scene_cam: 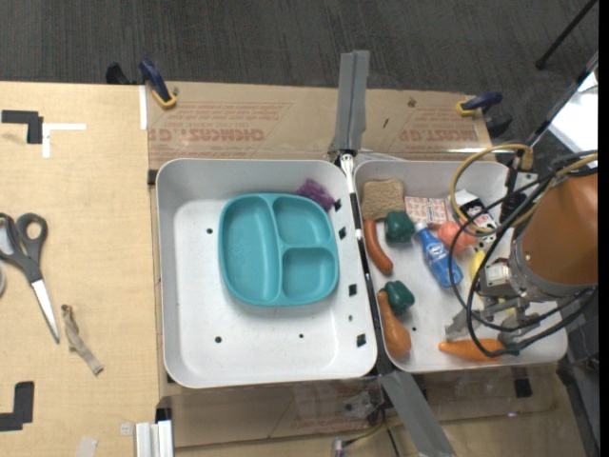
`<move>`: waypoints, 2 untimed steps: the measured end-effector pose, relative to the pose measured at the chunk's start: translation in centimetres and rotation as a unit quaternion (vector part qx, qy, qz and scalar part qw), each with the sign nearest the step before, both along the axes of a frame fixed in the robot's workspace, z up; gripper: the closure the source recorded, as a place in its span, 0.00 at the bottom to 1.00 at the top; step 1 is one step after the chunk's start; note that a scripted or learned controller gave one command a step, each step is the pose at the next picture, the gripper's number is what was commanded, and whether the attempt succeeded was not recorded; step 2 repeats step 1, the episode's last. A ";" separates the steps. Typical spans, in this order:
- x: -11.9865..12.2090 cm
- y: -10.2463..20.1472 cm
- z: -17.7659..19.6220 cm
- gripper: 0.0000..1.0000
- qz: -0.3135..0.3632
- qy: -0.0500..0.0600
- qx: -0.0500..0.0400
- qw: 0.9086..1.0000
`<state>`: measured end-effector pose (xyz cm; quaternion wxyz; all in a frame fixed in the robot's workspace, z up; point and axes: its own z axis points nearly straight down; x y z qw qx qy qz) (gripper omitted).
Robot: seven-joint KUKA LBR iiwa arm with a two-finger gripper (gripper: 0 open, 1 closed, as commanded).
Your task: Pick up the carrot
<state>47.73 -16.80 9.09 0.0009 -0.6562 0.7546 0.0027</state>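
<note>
Camera view: I've got the arm (561,231) low over the right bin (419,171), cables looped around the wrist. End effector (481,336) sits at the bin's near right corner. Can't tell whether it's released or clenched; the wrist and cables hide the tips.

Carrot (471,349) lies flat on the bin floor right under the end effector, pointing left-right, apparently touching or just below it. I can't see it gripped.

Left of the end effector, against the bin's left wall: an orange veg (395,329) with a green top (400,296). Further up and left of the end effector: a sausage (377,246), a green block (398,226), a sponge (383,196). Up from the end effector: a blue bottle (437,256), with a small orange item (451,234) just beside it and a packet (424,208) past that.

Far left of the end effector, the left bin (181,284) carries a teal divided plate (280,250); a purple item (319,193) sits at the plate's far edge.

Well beyond that, on the counter (76,208): scissors (30,265) and a small metal strip (81,339). Two clamps (157,82) (479,104) hold the cardboard at the far edge.
</note>
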 end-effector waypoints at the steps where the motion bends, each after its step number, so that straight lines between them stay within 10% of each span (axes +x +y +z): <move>1: 0.1 1.9 0.0 0.00 -0.023 -0.001 -0.001 1.000; 2: 0.1 1.9 0.0 0.00 -0.023 -0.001 -0.001 1.000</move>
